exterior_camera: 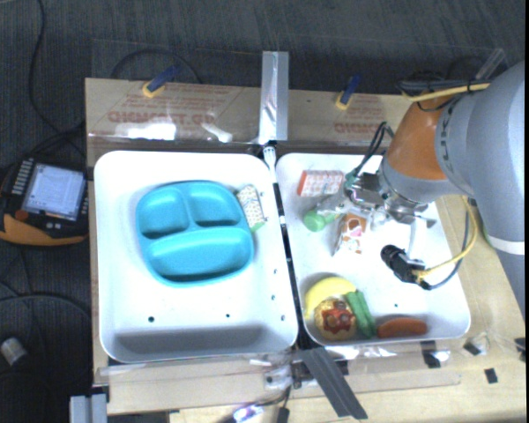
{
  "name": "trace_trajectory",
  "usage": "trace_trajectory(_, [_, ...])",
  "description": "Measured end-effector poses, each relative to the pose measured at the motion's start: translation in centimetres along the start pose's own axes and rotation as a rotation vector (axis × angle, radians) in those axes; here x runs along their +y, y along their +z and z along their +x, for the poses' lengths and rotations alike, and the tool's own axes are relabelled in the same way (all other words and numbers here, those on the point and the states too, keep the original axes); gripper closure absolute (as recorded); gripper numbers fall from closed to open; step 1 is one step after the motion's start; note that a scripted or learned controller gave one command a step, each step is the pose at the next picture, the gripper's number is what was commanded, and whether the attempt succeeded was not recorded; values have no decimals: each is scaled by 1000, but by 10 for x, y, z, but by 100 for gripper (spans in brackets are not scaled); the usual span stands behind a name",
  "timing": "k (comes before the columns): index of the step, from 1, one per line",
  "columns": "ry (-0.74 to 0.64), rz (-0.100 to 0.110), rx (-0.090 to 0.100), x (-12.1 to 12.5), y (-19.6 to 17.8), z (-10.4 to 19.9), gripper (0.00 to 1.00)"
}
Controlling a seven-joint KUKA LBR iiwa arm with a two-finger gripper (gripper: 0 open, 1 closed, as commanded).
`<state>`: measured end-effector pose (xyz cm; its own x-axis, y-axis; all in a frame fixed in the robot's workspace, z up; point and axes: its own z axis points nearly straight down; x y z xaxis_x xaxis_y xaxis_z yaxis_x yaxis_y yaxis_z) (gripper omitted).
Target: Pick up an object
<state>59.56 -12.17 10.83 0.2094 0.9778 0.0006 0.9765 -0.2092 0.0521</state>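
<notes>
Several items crowded in right bin (441, 263): red-white packet (321, 182), green piece (315, 221), small carton (352, 233) just below gripper (368, 203). Pincer state impossible to tell, hidden under wrist. Risks: glancing off tilted carton, nudging neighbours, closing on nothing.

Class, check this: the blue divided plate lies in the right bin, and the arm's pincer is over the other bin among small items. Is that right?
Not quite. The camera view shows the blue divided plate in the left bin. The pincer is over the right bin, among small items.
</notes>
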Motion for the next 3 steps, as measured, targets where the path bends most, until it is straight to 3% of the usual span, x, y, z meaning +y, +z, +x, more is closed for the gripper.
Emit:
trace_trajectory(1, [-3, 14, 2, -3, -6, 1, 100])
trace_trajectory(2, [-14, 56, -2, -14, -75, 48, 100])
trace_trajectory(3, [-101, 55, -3, 21, -31, 27, 100])
